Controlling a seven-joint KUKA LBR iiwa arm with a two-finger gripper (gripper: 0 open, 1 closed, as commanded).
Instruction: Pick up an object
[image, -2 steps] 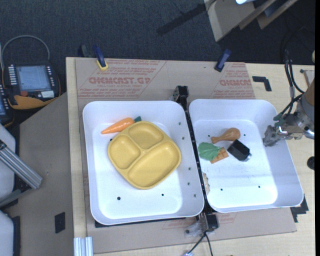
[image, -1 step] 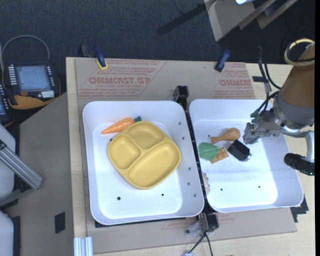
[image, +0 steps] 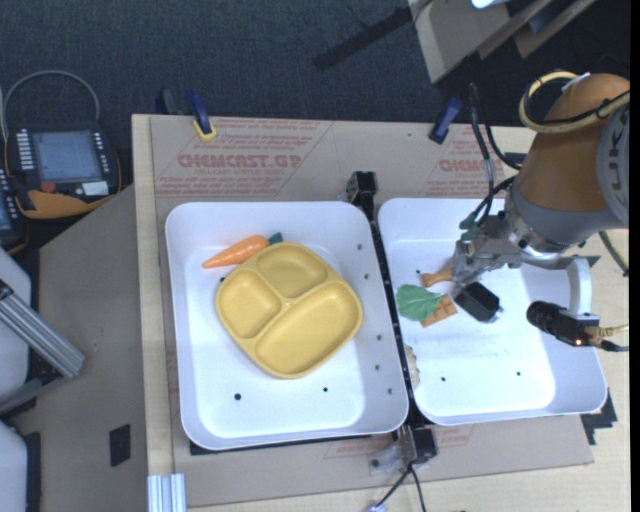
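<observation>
Pincer (image: 462, 285) (state unclear) over right bin (image: 500, 395) | green toy (image: 415, 299) beside | yellow plate (image: 290, 310), carrot (image: 235, 251) left

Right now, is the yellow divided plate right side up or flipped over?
Right side up. The yellow divided plate lies flat in the left bin, its three compartments facing up and empty. A toy carrot touches its rim.

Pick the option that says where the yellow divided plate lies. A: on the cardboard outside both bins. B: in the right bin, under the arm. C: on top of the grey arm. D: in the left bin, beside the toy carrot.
D: the yellow divided plate sits on the floor of the left bin, with the toy carrot at its upper-left edge.
</observation>
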